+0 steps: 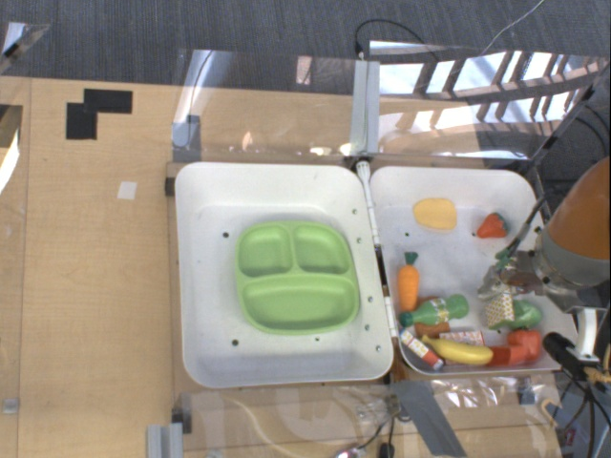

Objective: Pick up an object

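No legible brand or writing is seen; a small red-and-white packet (460,336) in the right bin (458,184) carries print too small to read. The tabletop (86,284) is pale wood with black square markings at upper left; dark grey carpet lies beyond. The left bin (205,284) holds a green divided tray (297,277). The right bin holds a carrot (408,284), green bottle (441,308), banana (461,352), strawberry (492,225) and yellow piece (435,214). The gripper (503,280) sits low over a pale textured object (499,309); whether the jaws are open or closed cannot be determined.
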